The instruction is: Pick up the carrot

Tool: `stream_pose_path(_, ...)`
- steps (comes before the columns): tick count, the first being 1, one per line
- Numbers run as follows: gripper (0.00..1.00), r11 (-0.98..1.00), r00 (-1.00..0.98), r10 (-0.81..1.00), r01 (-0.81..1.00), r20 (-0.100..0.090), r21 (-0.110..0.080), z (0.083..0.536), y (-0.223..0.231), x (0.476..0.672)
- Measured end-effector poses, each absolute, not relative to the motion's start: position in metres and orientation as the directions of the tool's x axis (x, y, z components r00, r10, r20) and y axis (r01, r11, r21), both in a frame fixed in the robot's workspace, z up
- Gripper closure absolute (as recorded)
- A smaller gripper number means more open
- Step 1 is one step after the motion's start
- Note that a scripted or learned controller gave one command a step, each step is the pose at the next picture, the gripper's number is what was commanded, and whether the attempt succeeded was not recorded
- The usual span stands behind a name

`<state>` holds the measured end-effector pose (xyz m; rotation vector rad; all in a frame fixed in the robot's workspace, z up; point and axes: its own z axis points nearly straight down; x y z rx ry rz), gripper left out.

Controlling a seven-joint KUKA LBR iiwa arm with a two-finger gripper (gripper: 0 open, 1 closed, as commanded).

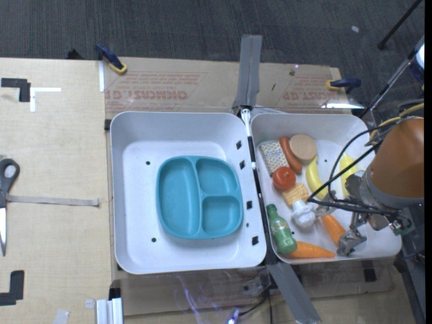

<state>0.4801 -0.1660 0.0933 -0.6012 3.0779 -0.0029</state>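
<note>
The carrot (312, 250), likely a light, stiff, smooth toy, tapers: grip its thick middle; the gripper (349, 241) jaws' opening you cannot tell.

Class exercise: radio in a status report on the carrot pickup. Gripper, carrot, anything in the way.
Gripper low over right bin, near front wall. Carrot lying along front wall, beside gripper, not held. Green bottle touching carrot's thick end; second orange piece close by.

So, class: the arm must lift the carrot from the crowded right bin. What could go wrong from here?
1. The carrot lies against the near wall of the right bin, so the fingers may strike the wall.
2. The green bottle touches its thick end and could get nudged or grabbed.
3. A similar orange piece beside the gripper could be taken instead.
</note>
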Motion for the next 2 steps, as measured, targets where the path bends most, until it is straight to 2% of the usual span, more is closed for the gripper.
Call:
stream_pose_path(1, 0.00, 0.965, -0.965, -0.261, -0.261, -0.005, -0.001, 0.0925, -0.1056, 0.4930)
stream_pose_path(2, 1.00, 0.965, -0.965, -0.263, -0.263, -0.011, -0.004, 0.1025, -0.1053, 0.4957)
